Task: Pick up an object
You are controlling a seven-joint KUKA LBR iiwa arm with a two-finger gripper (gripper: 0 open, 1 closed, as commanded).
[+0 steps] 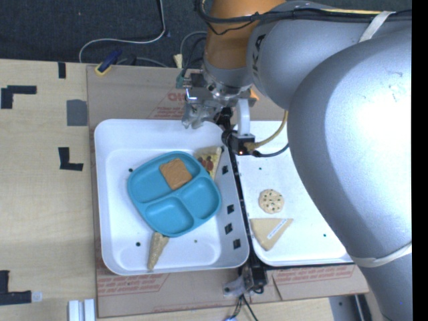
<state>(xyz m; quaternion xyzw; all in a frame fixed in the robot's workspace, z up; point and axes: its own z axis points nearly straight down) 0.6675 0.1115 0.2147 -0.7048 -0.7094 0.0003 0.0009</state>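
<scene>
Well, nothing was picked up yet — the gripper [199, 116] hung over the back rim of the left bin [107, 179], and I couldn't tell its grip. 1 cracker [176, 173] sat on the blue tray [175, 209], untouched.

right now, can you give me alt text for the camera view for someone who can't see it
A grey robot arm with its end effector above the far edge of the left bin, which holds a blue divided plate bearing a square cracker, a pizza slice and a cone. The right bin holds a cookie and a triangular wedge.
</scene>
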